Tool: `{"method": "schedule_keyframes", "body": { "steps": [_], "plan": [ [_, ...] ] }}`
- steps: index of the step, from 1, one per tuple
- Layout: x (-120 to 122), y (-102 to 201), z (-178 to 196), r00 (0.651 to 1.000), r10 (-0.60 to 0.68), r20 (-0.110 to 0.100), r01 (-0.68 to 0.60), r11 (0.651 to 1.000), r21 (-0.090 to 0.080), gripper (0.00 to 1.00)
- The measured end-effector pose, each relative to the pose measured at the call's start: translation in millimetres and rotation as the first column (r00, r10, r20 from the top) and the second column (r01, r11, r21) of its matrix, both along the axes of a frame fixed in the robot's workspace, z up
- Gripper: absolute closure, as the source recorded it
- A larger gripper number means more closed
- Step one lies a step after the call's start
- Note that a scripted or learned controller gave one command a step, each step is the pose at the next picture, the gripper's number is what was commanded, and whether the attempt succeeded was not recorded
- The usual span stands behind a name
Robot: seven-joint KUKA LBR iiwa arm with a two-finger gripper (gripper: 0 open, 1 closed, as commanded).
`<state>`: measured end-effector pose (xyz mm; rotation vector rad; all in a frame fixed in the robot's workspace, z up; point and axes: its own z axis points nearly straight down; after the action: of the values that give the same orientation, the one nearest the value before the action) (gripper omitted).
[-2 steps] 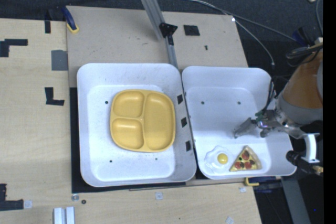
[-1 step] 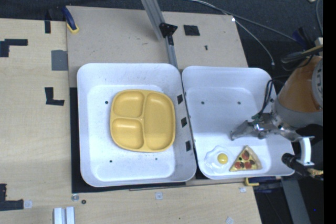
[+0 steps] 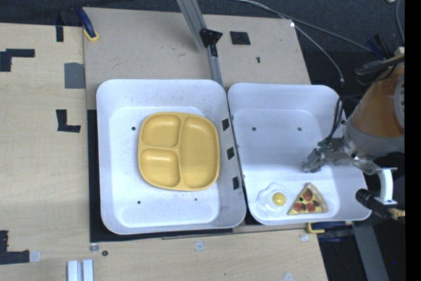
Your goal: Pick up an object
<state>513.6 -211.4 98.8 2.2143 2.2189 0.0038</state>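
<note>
Pizza slice toy (image 3: 309,200) sits near the front edge of the right bin (image 3: 283,97), with a fried egg toy (image 3: 272,199) just beside it on the left. The gripper (image 3: 315,163) hangs just behind the slice, nothing between its fingers; how far apart they are is too small to tell. The yellow divided plate (image 3: 179,151) fills the middle of the left bin (image 3: 117,141). Risk: with egg and slice so close, a descent could nudge both or close on neither.
</note>
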Motion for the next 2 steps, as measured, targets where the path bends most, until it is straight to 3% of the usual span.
{"method": "schedule_keyframes", "body": {
  "steps": [2],
  "plan": [
    [-9, 9, 109, 1.000, 0.000, -0.002, 0.000, 1.000, 0.002, 1.00]
  ]
}}
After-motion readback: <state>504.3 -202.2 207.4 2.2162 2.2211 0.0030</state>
